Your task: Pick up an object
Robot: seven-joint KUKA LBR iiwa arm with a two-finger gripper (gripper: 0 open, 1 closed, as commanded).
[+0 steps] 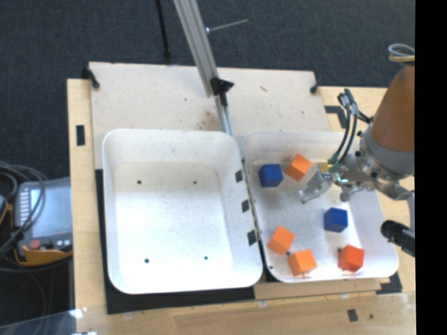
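The gripper (316,185) hangs in the right bin (370,271); whether it is released or clenched I cannot tell. Nearest, at its eleven o'clock, sits an orange cube (299,167). Centre over it before descending, probably straddling flat faces.

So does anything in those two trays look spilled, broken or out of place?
Nothing stands out. Six blocks, four orange and two blue, sit loosely scattered inside the right bin, none spilled over its rim. The left bin sits square beside it. The tool hangs over the right bin near an orange block.
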